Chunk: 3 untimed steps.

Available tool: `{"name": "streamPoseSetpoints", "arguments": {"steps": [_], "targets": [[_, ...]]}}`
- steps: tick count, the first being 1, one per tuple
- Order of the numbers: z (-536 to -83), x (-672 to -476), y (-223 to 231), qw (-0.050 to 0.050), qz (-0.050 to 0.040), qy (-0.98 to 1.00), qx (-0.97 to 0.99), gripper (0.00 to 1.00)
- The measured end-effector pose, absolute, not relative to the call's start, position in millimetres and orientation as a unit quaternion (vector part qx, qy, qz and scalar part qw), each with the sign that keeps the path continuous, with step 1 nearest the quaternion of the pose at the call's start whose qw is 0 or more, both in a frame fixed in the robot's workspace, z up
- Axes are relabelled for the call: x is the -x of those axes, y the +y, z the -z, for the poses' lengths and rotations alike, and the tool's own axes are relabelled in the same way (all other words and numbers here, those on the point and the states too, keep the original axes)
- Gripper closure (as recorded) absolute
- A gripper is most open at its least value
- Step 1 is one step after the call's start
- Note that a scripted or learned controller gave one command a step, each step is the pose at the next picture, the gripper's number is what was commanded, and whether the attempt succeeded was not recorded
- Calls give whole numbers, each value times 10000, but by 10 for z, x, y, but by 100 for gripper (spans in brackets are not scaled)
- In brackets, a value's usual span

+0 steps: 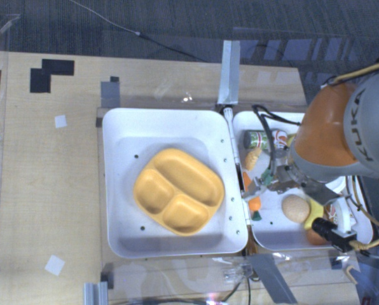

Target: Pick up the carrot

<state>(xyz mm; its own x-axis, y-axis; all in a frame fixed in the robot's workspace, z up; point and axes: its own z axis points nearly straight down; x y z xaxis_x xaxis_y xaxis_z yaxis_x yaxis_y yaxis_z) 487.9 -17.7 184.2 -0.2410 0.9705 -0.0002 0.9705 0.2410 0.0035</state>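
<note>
1. Here, the gripper (266, 184) hangs low in the right bin (275, 237), its grasp impossible to tell.
2. The carrot (255, 204) lies just below the gripper, near the bin's left wall.

Bright even light, soft shadows, slight blur

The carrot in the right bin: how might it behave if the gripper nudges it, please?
The carrot looks small and rounded, so it would probably roll or skid on the smooth white bin. It sits near the bin's left wall, which may stop it.
</note>
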Motion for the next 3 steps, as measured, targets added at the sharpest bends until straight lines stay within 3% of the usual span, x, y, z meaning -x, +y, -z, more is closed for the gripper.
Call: {"name": "streamPoseSetpoints", "arguments": {"steps": [1, 3], "targets": [[-1846, -4992, -345, 17, -13, 7798, -6260, 0], [-1843, -4881, -328, 16, -9, 7566, -6539, 0]]}}
